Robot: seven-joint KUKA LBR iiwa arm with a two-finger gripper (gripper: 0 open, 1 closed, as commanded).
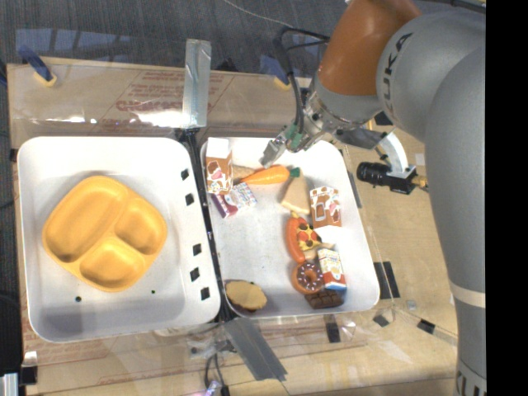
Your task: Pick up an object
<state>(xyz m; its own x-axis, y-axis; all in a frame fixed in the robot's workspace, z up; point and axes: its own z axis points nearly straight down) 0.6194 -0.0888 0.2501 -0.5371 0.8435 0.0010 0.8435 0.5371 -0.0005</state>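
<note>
The right bin (256, 246) holds several toy foods. An orange carrot (268, 175) lies near its far edge, between a small brown-and-white carton (218, 172) and a tan sandwich wedge (294, 193). My gripper (277, 148) hangs just above and behind the carrot's thick end, at the bin's far rim. Nothing shows in its grasp. Further right and nearer sit a second brown carton (325, 206), a pizza slice (301, 238), a donut (309, 277) and a small white-and-red carton (332, 271).
A pink wrapper (236, 198) lies beside the left carton. A cookie (245, 295) rests at the near left corner of the right bin. The left bin (49, 312) holds a yellow divided plate (106, 232). The grey arm (429, 97) fills the upper right.
</note>
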